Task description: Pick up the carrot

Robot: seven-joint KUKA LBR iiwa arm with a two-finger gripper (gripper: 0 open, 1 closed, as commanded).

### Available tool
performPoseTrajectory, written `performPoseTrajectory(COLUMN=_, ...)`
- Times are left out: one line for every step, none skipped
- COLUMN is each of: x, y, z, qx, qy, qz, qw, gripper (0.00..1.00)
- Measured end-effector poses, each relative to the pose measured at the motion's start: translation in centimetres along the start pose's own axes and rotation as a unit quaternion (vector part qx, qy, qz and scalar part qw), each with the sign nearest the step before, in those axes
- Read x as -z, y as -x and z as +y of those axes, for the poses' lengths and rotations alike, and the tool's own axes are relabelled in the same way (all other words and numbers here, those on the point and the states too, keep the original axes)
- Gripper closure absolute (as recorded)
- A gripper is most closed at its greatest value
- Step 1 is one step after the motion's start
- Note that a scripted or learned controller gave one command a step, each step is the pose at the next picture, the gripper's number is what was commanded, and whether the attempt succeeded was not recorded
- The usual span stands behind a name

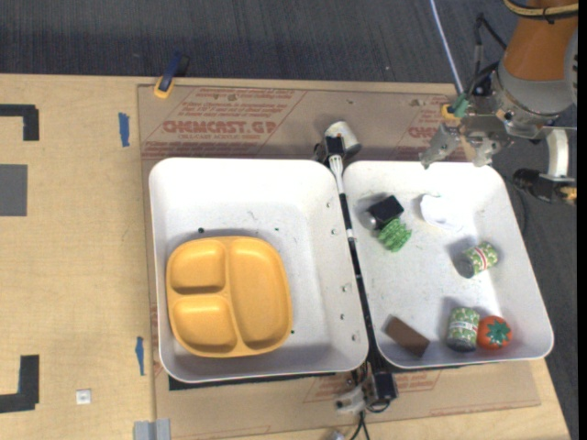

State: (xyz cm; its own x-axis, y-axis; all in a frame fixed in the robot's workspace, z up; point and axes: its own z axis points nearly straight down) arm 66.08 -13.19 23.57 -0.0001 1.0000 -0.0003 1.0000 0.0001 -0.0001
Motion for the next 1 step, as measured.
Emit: performPoseTrajectory(x=-13.11, y=-1.38, z=-13.64, qx=-0.051, qy=-0.001, qz=0.001, qw=0.9987, gripper=0.0)
